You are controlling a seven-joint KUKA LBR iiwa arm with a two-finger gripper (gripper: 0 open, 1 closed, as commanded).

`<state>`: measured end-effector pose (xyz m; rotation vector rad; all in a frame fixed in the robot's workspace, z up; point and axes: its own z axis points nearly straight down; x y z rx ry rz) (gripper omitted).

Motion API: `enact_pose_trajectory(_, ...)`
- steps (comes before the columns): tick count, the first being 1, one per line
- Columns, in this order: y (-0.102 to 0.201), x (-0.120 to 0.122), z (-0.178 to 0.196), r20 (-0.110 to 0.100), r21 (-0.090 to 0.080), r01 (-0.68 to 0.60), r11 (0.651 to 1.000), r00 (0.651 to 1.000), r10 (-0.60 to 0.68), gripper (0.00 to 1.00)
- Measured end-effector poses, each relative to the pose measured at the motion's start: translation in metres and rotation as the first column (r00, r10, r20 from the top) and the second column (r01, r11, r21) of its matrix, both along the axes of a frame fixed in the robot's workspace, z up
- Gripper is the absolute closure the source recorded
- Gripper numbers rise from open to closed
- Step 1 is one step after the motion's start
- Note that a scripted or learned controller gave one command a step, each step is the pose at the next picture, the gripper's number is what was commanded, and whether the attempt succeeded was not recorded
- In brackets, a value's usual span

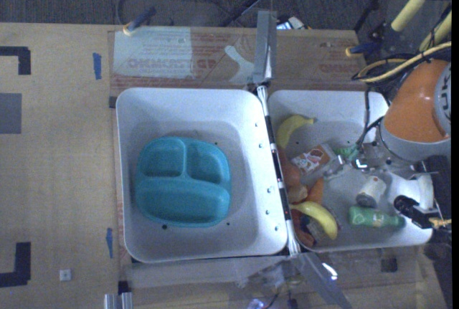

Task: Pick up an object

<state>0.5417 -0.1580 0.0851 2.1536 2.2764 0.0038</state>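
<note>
Claw [358,163] hovers in the right bin [326,101], its opening impossible to tell; nearest is the white cylinder [371,191], just below-right (green bottle [374,217] lies crosswise beyond).

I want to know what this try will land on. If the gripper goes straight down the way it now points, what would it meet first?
Likely the white cylinder, which lies just below the gripper in the right bin; a green bottle sits beside it. Depth is unclear, so this is a guess.

Blue tray [183,182] in left bin [133,114]; arm [419,114] over right bin [344,100]
</note>
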Motion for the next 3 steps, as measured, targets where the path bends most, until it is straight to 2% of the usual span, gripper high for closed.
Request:
enact_pose_trajectory(1, -0.011, 0.048, -0.001, -0.002, 0.001, 0.001, 1.000, 1.000, -0.001, 0.00)
enact_pose_trajectory(2, -0.012, 0.048, 0.007, 0.000, -0.001, 0.002, 1.000, 1.000, -0.002, 1.00)
enact_pose_trajectory(3, 0.073, 0.059, 0.117, -0.009, 0.003, 0.027, 1.000, 1.000, -0.027, 1.00)
